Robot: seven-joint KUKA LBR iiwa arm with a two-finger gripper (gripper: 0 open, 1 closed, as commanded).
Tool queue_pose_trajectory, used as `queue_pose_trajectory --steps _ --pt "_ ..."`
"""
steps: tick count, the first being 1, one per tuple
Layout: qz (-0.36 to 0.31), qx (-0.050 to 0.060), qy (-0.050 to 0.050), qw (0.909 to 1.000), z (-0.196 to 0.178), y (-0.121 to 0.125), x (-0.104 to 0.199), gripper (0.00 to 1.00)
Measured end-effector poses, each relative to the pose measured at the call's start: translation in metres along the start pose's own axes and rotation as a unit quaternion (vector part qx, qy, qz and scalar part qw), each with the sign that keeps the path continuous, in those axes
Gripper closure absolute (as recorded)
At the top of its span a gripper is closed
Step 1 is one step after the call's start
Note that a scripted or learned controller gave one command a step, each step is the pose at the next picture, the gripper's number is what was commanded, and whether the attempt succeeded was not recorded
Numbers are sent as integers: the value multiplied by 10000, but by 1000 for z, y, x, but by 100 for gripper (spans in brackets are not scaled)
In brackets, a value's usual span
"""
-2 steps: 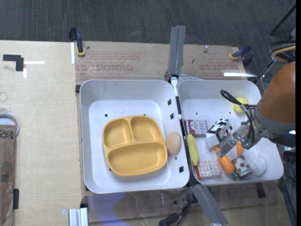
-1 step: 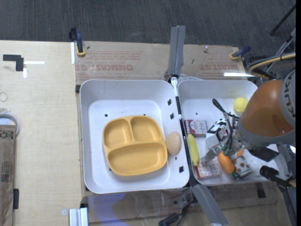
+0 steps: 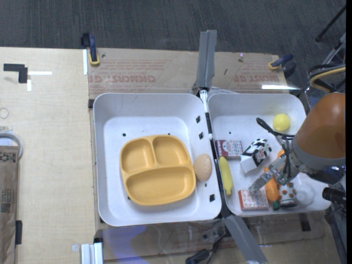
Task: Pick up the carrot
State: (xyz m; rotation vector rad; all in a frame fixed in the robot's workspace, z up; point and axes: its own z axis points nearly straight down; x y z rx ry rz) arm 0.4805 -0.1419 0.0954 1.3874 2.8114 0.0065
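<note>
Jaws over carrot | orange, stubby | right bin glossy white

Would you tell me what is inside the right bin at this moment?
The right bin holds a yellow ball, a banana, two small cartons, a black-and-white toy and the carrot. The arm covers its right side.

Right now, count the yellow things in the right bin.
2: a lemon near the far right corner, and a banana along the left wall. The arm may hide more.
</note>
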Motion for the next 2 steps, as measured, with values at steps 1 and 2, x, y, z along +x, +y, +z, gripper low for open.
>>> queue_pose_trajectory --steps 1,2 --pt "10 -4 3 10000 -9 0 0 100" --pt "1041 39 14 9946 -101 29 23 100"
